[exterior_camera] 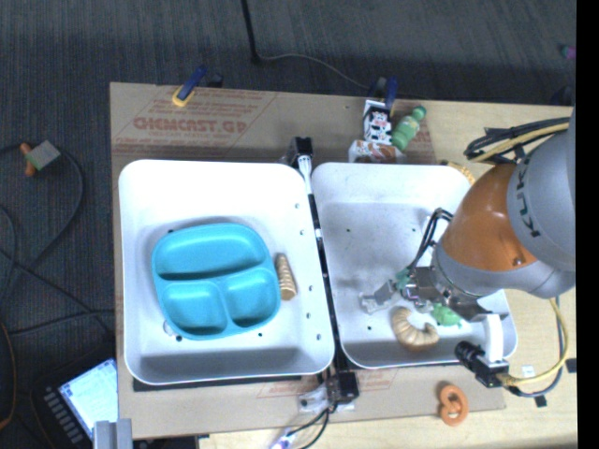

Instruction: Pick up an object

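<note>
Curved tan croissant (413, 329): near the front edge of the right bin (374, 204), beside a small green piece (447, 317). My gripper (398, 290): low over the bin floor just behind it; whether open or shut I cannot tell. My arm (496, 232): bent in over the bin's right edge. Left bin (201, 178): blue divided tray (215, 279), brown roll (285, 276) against its right side.

The arm (552, 213) is smooth grey with a glossy orange band (487, 227), black lettering on the grey shell, and black cables (510, 137) looping beside the band
</note>
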`<state>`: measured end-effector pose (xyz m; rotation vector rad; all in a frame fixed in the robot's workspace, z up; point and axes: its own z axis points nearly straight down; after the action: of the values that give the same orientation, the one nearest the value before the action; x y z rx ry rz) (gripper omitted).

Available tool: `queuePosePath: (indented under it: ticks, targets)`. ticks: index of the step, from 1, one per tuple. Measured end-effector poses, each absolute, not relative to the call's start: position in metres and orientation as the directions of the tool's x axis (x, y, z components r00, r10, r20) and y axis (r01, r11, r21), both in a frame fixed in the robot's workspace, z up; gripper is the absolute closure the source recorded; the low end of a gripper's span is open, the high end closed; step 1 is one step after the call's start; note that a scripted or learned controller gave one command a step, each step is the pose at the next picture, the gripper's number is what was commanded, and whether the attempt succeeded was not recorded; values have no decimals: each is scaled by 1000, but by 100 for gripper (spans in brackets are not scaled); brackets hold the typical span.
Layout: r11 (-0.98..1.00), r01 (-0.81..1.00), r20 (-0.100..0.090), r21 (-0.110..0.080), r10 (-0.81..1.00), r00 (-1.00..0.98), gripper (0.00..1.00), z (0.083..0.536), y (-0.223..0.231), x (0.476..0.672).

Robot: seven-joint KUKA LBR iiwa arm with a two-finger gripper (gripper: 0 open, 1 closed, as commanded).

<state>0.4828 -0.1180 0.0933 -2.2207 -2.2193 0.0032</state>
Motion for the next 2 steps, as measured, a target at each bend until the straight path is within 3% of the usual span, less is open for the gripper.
queuePosePath:
  ticks: [1,2]
  targets:
    - [-1,1000,0,-2,1000,1,100,103,-118,483]
    - [0,1000,-2,1,1000,0,100,204,-114,545]
